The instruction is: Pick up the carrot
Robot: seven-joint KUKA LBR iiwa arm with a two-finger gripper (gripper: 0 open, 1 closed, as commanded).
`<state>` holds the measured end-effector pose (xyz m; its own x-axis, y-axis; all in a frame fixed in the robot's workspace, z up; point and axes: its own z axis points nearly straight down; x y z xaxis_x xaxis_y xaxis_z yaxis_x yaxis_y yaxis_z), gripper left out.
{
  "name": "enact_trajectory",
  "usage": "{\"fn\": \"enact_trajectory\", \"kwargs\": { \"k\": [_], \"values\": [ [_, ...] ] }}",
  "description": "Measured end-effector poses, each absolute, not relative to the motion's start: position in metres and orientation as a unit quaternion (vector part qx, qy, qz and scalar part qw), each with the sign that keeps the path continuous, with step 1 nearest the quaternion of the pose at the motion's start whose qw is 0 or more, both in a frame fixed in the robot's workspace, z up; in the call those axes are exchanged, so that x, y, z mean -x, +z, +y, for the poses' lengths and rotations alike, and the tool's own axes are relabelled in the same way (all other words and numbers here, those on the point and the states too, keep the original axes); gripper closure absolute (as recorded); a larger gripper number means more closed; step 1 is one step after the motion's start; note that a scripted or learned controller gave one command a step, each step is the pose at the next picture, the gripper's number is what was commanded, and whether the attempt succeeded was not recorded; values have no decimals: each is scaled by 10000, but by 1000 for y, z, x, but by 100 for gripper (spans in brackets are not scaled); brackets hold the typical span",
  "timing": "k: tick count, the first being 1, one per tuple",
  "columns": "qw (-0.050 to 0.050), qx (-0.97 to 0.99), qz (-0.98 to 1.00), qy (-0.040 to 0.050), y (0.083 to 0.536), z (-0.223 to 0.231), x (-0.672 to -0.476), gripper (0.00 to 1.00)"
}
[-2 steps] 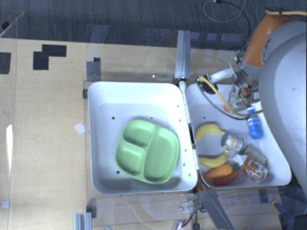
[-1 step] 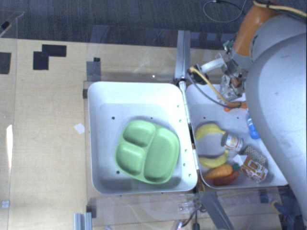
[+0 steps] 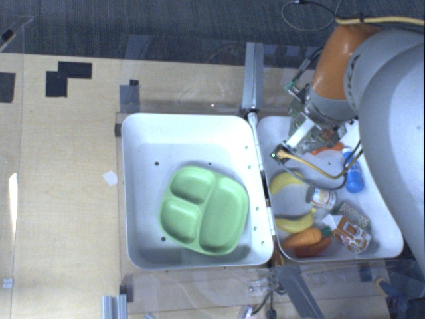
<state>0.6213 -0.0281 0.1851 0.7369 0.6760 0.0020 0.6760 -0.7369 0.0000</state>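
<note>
Looming grey arm (image 3: 392,118) hides my pincer; I cannot tell its state. Carrot (image 3: 307,237) lies in the right bin's (image 3: 393,248) near corner, pressed against a banana (image 3: 295,222) and packet (image 3: 350,233). Crowding could spoil my grasp.

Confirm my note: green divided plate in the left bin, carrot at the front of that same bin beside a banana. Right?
One slip. The carrot lies in the right bin, not the left, at its front beside the banana. The camera view shows this. The green divided plate is in the left bin, as noted.
</note>
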Motion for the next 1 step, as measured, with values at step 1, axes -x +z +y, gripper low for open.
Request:
{"fn": "enact_trajectory", "kwargs": {
  "k": [1],
  "values": [
    [-7, 9203, -3912, -15, 177, -93, -634, 100]
  ]
}}
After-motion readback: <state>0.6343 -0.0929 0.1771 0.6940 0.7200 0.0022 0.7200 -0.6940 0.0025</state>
